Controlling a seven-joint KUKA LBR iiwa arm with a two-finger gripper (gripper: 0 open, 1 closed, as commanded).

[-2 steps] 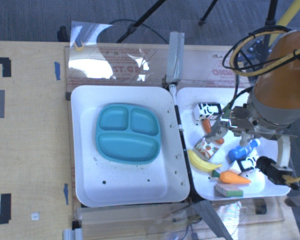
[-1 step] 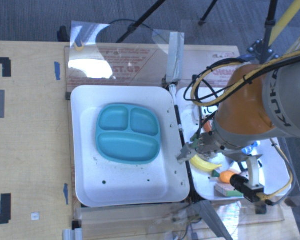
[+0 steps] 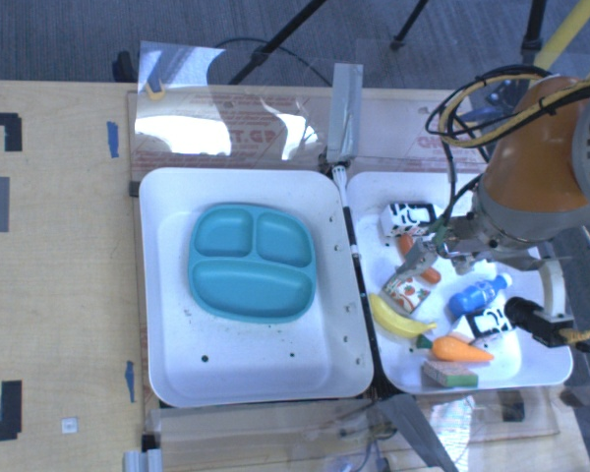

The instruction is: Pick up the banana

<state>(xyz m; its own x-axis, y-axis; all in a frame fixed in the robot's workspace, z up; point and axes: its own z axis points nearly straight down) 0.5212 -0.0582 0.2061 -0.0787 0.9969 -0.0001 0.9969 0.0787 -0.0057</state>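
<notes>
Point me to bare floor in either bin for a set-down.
Left white bin: bare strip between the teal divided plate and the near wall. Right white bin: crowded; yellow banana, orange carrot, blue bottle and the hand packed together.

Faint reddish print on the clear plastic sheet behind the bins, too blurred to read

A grey carpeted floor is seen beyond the bench, crossed by black tripod legs and a yellow pole. The pale wooden benchtop is marked with black squares and blue tape. Glare is thrown across a clear plastic sheet
</notes>
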